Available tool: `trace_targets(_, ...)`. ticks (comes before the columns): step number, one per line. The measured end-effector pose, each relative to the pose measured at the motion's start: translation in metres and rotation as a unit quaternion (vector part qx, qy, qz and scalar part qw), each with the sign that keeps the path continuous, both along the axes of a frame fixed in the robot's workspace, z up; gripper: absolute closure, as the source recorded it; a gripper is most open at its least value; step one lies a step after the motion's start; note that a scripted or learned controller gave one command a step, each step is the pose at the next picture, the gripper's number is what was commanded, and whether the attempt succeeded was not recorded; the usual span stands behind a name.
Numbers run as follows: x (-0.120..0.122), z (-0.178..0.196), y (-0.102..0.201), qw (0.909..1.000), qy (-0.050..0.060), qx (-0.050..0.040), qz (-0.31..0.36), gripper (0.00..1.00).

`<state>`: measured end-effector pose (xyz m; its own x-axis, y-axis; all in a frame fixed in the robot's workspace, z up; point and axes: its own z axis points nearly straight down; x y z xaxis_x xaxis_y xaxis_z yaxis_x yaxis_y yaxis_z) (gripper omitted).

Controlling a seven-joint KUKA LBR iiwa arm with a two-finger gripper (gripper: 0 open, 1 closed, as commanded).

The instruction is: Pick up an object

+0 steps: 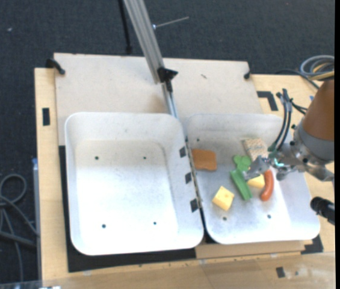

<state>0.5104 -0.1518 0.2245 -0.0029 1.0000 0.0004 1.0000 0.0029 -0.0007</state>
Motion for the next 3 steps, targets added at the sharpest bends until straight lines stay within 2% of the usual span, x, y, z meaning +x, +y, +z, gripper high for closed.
trace_targets(1,0.001,0.002,0.0,1.0,-0.002,-0.0003,-0.001,0.0)
trace_targets(3,0.012,-0.115,-0.007,1.0,0.002,-0.0007,-0.003,0.0)
